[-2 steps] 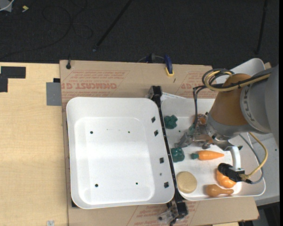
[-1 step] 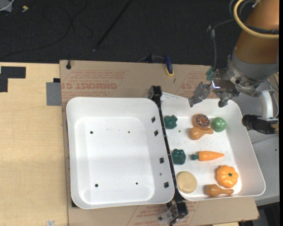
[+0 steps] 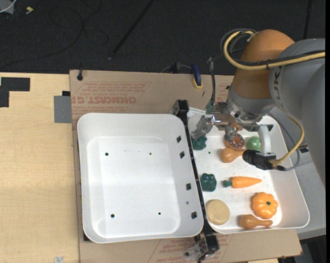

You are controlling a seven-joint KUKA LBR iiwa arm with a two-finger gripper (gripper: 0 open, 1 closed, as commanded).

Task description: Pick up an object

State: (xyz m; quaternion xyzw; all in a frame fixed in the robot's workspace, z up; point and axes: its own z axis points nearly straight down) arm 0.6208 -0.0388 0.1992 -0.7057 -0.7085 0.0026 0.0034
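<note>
My gripper (image 3: 216,127) hangs over the back left part of the right bin (image 3: 296,201), open, with nothing between its fingers. One metal finger (image 3: 201,126) points down just above a small dark green object (image 3: 199,143) by the bin's left wall. Near the other side of the gripper lie a reddish-brown piece (image 3: 237,141), a tan lump (image 3: 229,155) and a pale green object (image 3: 254,143). Further forward are a green pepper (image 3: 208,182), a carrot (image 3: 245,182), a small pumpkin (image 3: 264,204), a beige disc (image 3: 217,211) and an orange squash (image 3: 255,222).
The left bin (image 3: 94,174) sits beside the right one, with a black divider (image 3: 190,169) along their shared edge. Both rest on a cardboard sheet (image 3: 126,92). The grey arm (image 3: 296,92) and a black cable (image 3: 263,160) overhang the right bin's back right.
</note>
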